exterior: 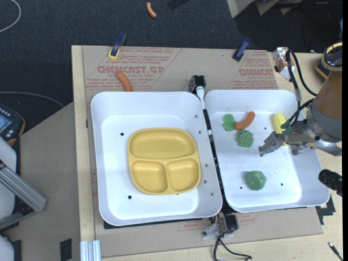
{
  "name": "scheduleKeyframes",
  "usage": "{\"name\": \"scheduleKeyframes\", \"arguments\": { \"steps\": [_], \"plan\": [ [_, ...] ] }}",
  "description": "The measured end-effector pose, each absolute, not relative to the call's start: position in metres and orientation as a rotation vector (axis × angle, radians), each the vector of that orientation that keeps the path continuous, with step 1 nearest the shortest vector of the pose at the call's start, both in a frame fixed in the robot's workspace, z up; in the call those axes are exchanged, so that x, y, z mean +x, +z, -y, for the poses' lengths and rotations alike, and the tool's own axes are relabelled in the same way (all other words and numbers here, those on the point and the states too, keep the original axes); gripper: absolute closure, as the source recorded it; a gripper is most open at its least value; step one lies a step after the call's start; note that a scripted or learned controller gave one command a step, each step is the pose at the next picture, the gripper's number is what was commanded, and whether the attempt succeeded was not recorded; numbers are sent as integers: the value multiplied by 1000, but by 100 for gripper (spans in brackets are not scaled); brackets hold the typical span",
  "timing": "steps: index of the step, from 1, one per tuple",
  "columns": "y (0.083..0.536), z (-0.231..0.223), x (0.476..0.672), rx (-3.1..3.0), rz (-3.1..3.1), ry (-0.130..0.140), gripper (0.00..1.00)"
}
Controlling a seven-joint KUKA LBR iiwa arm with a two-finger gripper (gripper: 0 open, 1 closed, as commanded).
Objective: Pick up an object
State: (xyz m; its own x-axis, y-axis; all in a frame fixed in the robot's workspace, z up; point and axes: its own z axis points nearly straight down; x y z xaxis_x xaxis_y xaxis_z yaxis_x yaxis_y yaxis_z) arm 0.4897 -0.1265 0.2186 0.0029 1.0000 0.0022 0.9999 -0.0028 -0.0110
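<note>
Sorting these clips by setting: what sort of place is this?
Most likely a robotics lab bench: two white bins on a clamped board, toy food such as a green pepper, and a robot arm reaching in, cables trailing.

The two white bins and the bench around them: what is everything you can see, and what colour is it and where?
White bins: two, white, side by side on the bench.
Divided plate: one, yellow, three compartments, in the left bin.
Small green piece: one, green, right bin, far side.
Orange sausage: one, orange, right bin, beside the small green piece.
Bumpy green ball: one, green, right bin, middle.
Green lump: one, green, right bin, near side.
Yellow piece: one, yellow, right bin, by the arm.
Loose sausage: one, orange, on the board behind the left bin.
Floor sausage: one, orange, on the dark floor.
Clamps: two, blue, on the board's far edge.
Gripper: one, grey, over the right bin.
</note>
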Motion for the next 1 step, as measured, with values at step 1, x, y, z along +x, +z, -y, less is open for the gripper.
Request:
{"name": "scheduleKeyframes", "arguments": {
  "steps": [1],
  "plan": [
    [223,126,492,-2221,2221,0,0]
  ]
}}
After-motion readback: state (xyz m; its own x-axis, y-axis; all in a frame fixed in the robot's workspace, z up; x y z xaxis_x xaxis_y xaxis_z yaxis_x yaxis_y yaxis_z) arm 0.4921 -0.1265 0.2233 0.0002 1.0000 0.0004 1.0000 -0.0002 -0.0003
